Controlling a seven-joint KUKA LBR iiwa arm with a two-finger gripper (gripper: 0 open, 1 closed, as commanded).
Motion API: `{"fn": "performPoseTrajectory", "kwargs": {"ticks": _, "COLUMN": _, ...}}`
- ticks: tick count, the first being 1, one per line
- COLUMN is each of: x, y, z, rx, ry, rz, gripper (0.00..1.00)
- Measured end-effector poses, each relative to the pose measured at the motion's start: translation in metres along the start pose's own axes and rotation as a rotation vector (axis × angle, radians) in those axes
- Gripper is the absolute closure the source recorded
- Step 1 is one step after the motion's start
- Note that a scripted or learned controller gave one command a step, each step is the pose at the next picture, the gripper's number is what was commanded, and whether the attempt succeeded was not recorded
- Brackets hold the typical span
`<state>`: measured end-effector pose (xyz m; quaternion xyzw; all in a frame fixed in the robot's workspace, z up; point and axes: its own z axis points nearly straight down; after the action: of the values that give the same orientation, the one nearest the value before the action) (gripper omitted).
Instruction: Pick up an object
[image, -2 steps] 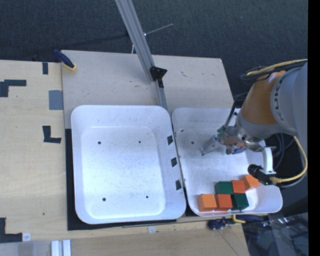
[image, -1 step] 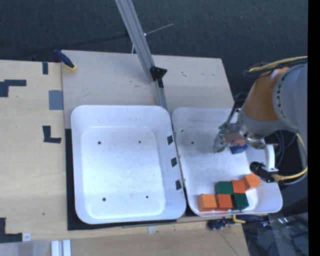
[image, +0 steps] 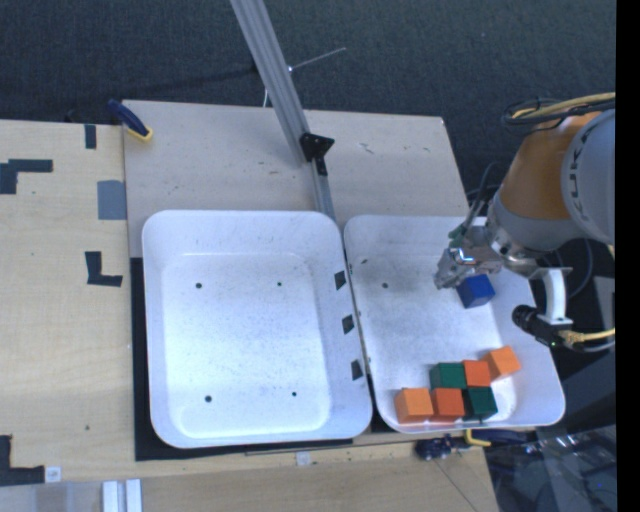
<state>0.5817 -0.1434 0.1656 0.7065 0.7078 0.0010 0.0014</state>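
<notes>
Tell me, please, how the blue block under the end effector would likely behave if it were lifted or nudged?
The blue block looks like a rigid cube, so it probably keeps its shape and slides rather than rolls. Being small, it is likely light. Its flat faces should suit the end effector, though a corner push might spin it.

Left bin (image: 160, 300) sits just beside right bin (image: 400, 250) on the desk (image: 60, 300). Black mat (image: 140, 400) shows under the left bin's edge. Metal rail (image: 275, 75) runs at a slant from the top down to a black clamp (image: 316, 147). Blue-and-yellow tool (image: 130, 120) lies at the desk's far left corner. Dark tape marks (image: 97, 268) on the wood. Dark carpet (image: 400, 60) beyond.
</notes>
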Motion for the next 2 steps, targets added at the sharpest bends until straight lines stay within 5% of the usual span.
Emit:
{"fn": "performPoseTrajectory", "kwargs": {"ticks": 1, "x": 0.000, "y": 0.001, "z": -0.050, "rx": -0.001, "ry": 0.000, "rz": 0.000, "gripper": 1.00}}
{"fn": "performPoseTrajectory", "kwargs": {"ticks": 2, "x": 0.046, "y": 0.014, "z": -0.049, "rx": 0.004, "ry": 0.002, "rz": -0.004, "gripper": 1.00}}
